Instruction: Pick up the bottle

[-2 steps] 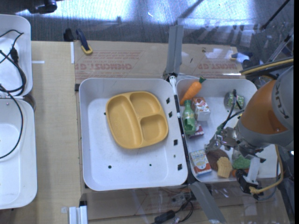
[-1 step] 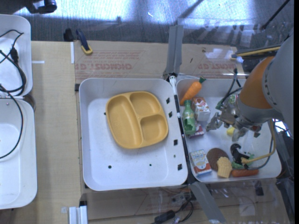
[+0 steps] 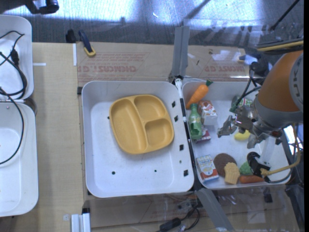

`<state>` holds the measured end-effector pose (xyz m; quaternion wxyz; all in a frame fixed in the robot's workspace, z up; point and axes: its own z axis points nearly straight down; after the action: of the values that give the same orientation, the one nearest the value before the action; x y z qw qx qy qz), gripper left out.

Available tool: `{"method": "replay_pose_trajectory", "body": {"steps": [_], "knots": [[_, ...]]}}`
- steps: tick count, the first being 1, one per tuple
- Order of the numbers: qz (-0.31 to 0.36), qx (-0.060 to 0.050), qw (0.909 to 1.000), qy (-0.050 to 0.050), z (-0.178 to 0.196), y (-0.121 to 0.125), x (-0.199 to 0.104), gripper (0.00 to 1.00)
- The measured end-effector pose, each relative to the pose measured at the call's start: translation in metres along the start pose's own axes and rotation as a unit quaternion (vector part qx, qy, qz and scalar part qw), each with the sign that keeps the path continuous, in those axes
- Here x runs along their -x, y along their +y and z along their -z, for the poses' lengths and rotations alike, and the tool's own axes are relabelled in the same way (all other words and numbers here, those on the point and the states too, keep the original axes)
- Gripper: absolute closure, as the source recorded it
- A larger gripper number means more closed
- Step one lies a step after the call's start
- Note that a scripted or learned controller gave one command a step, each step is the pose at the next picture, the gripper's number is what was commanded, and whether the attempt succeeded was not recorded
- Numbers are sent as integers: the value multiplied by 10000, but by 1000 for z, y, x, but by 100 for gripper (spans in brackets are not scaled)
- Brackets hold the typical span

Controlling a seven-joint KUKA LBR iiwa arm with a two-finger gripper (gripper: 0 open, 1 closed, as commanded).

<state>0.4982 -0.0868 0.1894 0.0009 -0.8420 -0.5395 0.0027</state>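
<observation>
The green bottle (image 3: 195, 121) lies in the right bin (image 3: 219, 186), against its left wall, just below an orange carrot (image 3: 199, 93). My gripper (image 3: 240, 133) hangs over the right half of that bin, about a hand's width to the right of the bottle and apart from it. Its fingers (image 3: 226, 128) are spread open with nothing held between them. A small yellow item (image 3: 242, 136) lies in the bin beneath the gripper.
A yellow divided plate (image 3: 142, 123) sits in the left bin (image 3: 96, 173). Around the bottle lie a small carton (image 3: 208, 111) and a red packet (image 3: 203, 137). Along the front lie another carton (image 3: 206, 167), a brown cookie (image 3: 222, 161), a yellow snack (image 3: 231, 173) and a second carrot (image 3: 251, 179).
</observation>
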Motion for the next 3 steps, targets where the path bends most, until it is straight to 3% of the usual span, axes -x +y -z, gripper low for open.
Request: {"method": "replay_pose_trajectory", "body": {"steps": [1, 2, 3], "knots": [[577, -5, 9983, 11, -100, -11, 27, 0], [344, -215, 9992, -41, -105, 79, -13, 0], [-1290, -688, 9890, -224, -111, 89, -20, 0]]}}
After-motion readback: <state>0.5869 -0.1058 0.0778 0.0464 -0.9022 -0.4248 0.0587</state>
